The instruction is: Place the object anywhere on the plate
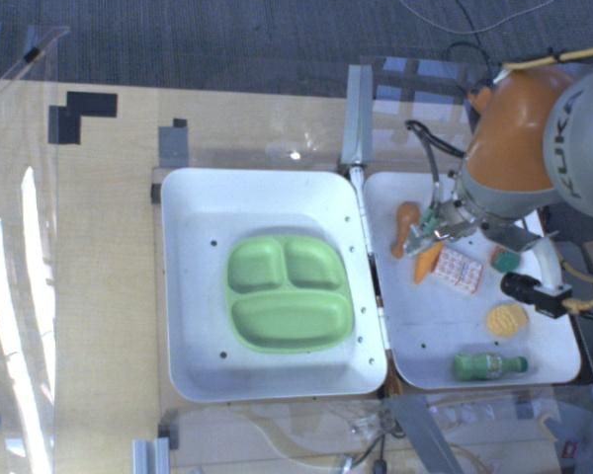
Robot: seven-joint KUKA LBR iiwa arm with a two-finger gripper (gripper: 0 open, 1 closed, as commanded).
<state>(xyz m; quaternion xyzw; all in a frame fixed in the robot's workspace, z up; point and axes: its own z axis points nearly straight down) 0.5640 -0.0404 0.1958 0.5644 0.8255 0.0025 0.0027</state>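
A green plate (pixel 287 292) with three compartments lies in the left bin (pixel 193 265). In the right bin (pixel 415 349) my gripper (pixel 430 230) hangs low over the upper left part, right beside an orange carrot-like piece (pixel 404 225) and an orange wedge (pixel 427 262). I see nothing clearly between its fingers.
The right bin also holds a pink-and-white patterned packet (pixel 459 271), a yellow round waffle-like piece (pixel 507 319), a green bottle (pixel 486 365) lying near the front wall, and a small green item (pixel 504 260) by the arm. A metal divider (pixel 357 117) stands behind the bins.
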